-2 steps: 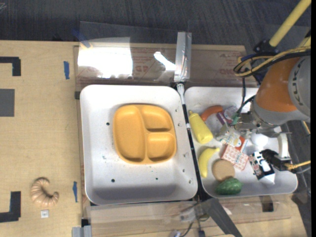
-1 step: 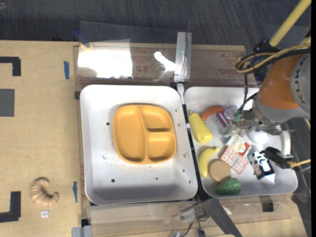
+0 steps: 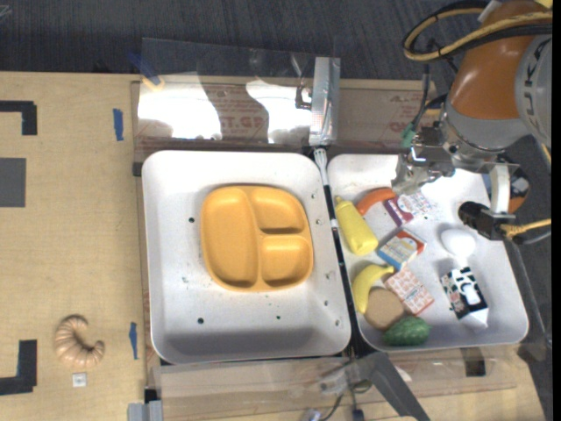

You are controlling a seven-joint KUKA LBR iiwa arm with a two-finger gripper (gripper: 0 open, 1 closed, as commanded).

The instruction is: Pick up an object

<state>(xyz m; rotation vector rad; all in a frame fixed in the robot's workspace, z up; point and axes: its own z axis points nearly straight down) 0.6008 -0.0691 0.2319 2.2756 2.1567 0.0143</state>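
My gripper [image 3: 415, 167] hangs over the back of the right bin [image 3: 513, 301], just above an orange item [image 3: 375, 199] and a small pink-and-white packet [image 3: 412, 207]. In that bin also lie a yellow squeeze bottle [image 3: 354, 227], a banana [image 3: 366, 281], a round brown biscuit [image 3: 383, 307], a green vegetable [image 3: 406, 331], a red patterned packet [image 3: 410, 288], a blue-and-white carton [image 3: 399, 248], a white egg-like lump [image 3: 456, 239] and a black-and-white sachet [image 3: 462, 289]. I see nothing lifted with the gripper.
The left bin [image 3: 166, 235] holds a yellow divided plate [image 3: 256, 237]. A toy croissant [image 3: 79, 340] lies on the bench at the lower left. A clear panel [image 3: 228, 103] stands behind the bins. Yellow cables [image 3: 447, 24] loop over the arm.
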